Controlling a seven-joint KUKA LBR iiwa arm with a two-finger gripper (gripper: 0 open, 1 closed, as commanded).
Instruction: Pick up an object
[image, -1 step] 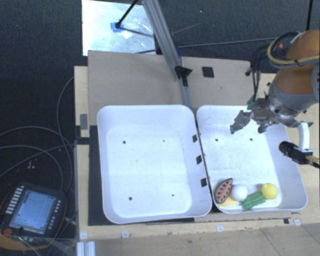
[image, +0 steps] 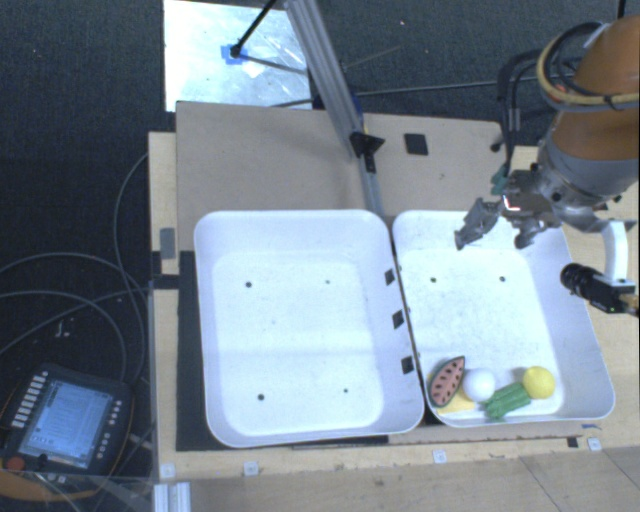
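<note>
Small toy foods lie clustered in the near corner of the right bin (image: 500, 300): a watermelon slice (image: 447, 379), a white ball (image: 480, 383), a green vegetable (image: 507, 399) and a yellow lemon (image: 539, 381), with a yellow piece (image: 456, 405) under the slice. My gripper (image: 498, 228) hangs over the far end of the right bin, well away from the cluster. Its two fingers are spread apart and open, with nothing between them.
The left bin (image: 300, 320) lies beside the right one, with black clips (image: 398, 318) along the shared rim. A slanted metal pole (image: 335, 80) rises behind the bins. A teach pendant (image: 65, 415) and cables sit at the lower left.
</note>
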